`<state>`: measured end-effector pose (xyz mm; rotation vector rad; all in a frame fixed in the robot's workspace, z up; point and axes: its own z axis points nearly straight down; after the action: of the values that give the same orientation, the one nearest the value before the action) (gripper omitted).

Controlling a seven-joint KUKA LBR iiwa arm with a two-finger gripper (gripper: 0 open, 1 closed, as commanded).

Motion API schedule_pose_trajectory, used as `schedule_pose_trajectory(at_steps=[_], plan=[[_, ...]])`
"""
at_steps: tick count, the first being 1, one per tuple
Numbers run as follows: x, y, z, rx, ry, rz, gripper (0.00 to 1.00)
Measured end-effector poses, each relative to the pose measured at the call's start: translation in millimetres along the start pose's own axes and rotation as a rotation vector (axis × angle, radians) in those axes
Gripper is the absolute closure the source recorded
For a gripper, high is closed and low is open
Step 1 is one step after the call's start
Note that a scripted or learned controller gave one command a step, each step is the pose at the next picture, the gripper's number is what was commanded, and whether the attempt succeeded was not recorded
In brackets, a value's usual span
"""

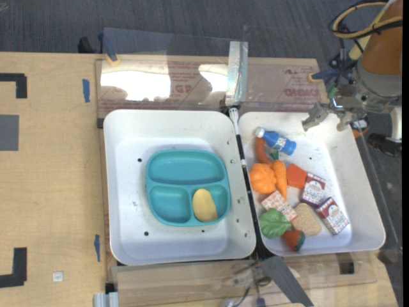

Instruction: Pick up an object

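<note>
Gripper [332, 115] sits over the far right corner of the right bin [367, 200], fingers spread wide — one tip toward the left at the bin's back wall, the other toward the right near the rim. Nothing between them, so it's holding nothing.

Arm [382, 50] comes in from the upper right, orange band visible above the wrist, yellow cable looped over it.

Pickable stuff is all in the right bin, clustered in its left and middle part, below and to the left of the gripper:
- blue bottle [277, 142] with a white cap, lying on its side, nearest item to the gripper but still apart from it
- sausage [261, 151] just under the bottle
- orange pepper [261, 178] beside the carrot [280, 176], touching
- orange block [296, 176] right of the carrot
- two small red-and-white cartons [314, 190] and [333, 215] toward the right side
- cracker [277, 204], slice of bread [306, 220], green leaf [273, 223], and a strawberry [293, 238] at the near edge

Left bin [121, 190] holds a teal divided plate [184, 171] with a yellow potato-shaped item [204, 204] (can't tell exactly what food it is) in the lower right compartment — well apart from the gripper, across the divider between bins.

Clear plastic sheet [169, 69] stands behind the left bin.
</note>
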<state>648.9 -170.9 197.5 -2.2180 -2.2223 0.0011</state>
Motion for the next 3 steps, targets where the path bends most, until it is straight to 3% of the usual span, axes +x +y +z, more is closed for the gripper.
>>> schedule_pose_trajectory(at_steps=[1,2,3], plan=[[36,18,91,-0.012,-0.004,0.002,0.00],[-12,-21,-10,-0.012,-0.005,0.009,0.00],[1,-25,7,0.001,0.000,-0.102,0.00]])
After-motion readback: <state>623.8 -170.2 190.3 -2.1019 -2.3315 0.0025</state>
